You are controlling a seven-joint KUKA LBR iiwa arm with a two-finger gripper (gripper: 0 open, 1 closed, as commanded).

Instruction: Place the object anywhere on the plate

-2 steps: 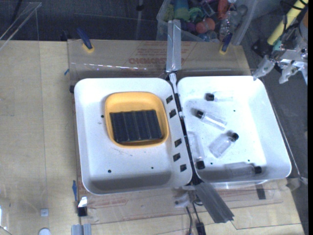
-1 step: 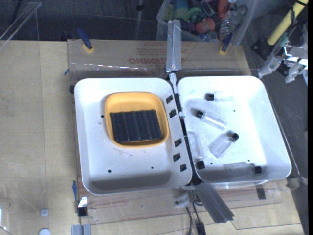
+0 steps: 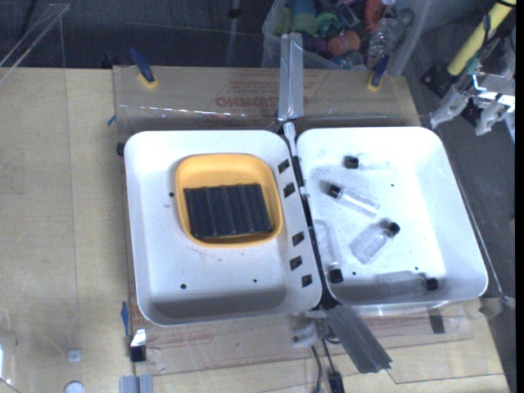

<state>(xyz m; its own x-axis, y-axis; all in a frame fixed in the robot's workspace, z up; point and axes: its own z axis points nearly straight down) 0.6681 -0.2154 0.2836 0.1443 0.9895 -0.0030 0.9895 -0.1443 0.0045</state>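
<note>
A yellow plate (image 3: 187, 173) sits in the left white bin (image 3: 151, 277). On the plate lies a dark, ridged rectangular block (image 3: 227, 210), flat and roughly centred. My gripper (image 3: 478, 106) hangs at the far upper right, outside the right bin (image 3: 458, 219) and well away from the plate and the block. Nothing is seen in it. Several clear vials with black caps lie in the right bin, among them one in the middle (image 3: 354, 199) and a short one (image 3: 374, 241) below it.
A metal divider (image 3: 291, 80) rises behind the seam between the bins. A clear crate of colourful toys (image 3: 340, 15) stands behind the bench. Blue clamps (image 3: 145, 72) hold the cardboard at the back. More vials lie along the right bin's front (image 3: 405, 283) and left walls.
</note>
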